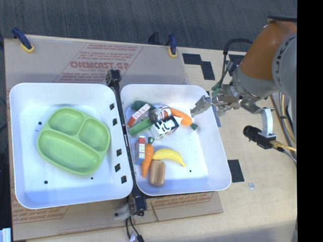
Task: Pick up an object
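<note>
The right bin holds a heap of toy food. A yellow banana lies near its middle, with a brown sausage-like piece just in front of it. One carrot lies at the back right of the heap and another carrot at the left. A dark can and a black-and-white packet sit between them. My gripper hovers over the bin's right rim, just right of the back carrot and apart from it.
The left bin carries a green divided plate. A black divider runs between the bins. A green cucumber, a small red box and a small green bit also lie in the right bin. Blue clamps hold the cardboard.
</note>
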Available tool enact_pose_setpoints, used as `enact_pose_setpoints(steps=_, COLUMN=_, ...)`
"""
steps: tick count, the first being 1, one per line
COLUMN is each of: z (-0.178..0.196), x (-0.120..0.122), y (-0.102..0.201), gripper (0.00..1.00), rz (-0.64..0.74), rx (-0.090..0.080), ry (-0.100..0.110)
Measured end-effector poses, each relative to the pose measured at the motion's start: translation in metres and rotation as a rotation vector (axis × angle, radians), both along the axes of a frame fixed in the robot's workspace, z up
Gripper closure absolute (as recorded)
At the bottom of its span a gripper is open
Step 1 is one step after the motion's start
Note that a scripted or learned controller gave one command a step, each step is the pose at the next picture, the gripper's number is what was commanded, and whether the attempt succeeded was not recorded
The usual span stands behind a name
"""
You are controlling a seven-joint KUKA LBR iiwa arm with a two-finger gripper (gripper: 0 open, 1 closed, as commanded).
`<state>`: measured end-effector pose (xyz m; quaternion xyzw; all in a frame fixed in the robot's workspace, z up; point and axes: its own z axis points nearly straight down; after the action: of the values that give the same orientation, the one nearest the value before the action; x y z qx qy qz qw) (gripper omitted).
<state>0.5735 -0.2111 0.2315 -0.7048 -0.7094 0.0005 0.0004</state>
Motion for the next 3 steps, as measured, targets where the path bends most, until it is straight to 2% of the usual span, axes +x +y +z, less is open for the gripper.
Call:
enact_pose_setpoints(steps=1, z=-0.120, x=-0.014, y=0.056, gripper=0.00, rz=-0.002, rx=-0.002, ry=-0.012)
enact_pose_setpoints(steps=2, z=-0.112, x=-0.015, y=0.058, gripper=1.00, rz=0.002, rx=0.001, ry=-0.005)
enact_pose_setpoints(steps=3, z=0.011, x=0.068, y=0.013, gripper=1.00, rz=0.000, rx=-0.001, ry=-0.004)
